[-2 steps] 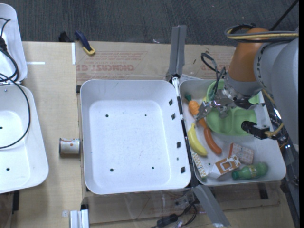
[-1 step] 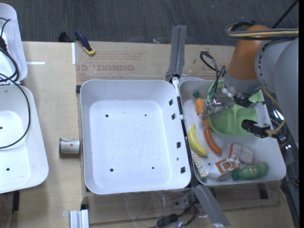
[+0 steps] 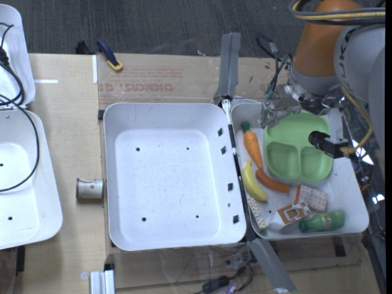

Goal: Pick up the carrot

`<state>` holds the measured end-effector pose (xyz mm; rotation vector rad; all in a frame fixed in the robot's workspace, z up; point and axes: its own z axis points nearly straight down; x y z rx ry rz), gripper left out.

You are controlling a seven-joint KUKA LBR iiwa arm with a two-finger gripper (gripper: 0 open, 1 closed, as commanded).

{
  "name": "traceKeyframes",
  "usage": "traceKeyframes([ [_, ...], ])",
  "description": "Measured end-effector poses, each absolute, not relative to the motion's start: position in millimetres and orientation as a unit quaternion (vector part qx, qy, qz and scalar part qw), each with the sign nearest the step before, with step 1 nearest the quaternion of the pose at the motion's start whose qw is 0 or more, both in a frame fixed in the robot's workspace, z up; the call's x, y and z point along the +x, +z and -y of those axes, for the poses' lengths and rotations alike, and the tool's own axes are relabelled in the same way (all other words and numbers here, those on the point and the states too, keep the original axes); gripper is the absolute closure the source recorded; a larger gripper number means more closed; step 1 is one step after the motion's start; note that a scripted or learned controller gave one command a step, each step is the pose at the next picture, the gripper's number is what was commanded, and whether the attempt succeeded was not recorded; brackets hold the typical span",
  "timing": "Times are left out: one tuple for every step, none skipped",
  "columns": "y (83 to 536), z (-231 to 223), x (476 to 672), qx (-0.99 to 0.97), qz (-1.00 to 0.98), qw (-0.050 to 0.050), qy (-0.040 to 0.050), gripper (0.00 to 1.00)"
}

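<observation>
The carrot [image 3: 252, 146], orange with a green stem end, lies along the left wall of the right bin [image 3: 357, 188], its stem pointing to the back. My gripper [image 3: 277, 110] hangs over the bin's back left corner, above and to the right of the carrot's stem end, at the back rim of a green divided plate [image 3: 298, 150]. Nothing shows in its grasp.
A banana [image 3: 254, 184] lies just in front of the carrot, with a red-orange sausage [image 3: 273, 181] beside it. Small boxes [image 3: 300, 204] and a green bottle [image 3: 321, 220] fill the bin's front. The left bin [image 3: 165, 118] adjoins. A small can [image 3: 90, 188] rests on the bench.
</observation>
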<state>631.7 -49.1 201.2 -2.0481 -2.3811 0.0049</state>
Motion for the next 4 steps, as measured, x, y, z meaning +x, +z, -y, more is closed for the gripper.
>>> traceKeyframes([
  [201, 49, 631.5, -0.652, 0.758, 0.001, 0.0019, 0.00],
  [188, -13, 565.3, -0.623, 0.782, 0.002, 0.0027, 0.00],
  [189, 5, 496.5, -0.598, 0.802, 0.002, 0.0023, 0.00],
  [189, 57, 501.3, -0.608, 0.794, 0.002, 0.0020, 0.00],
])
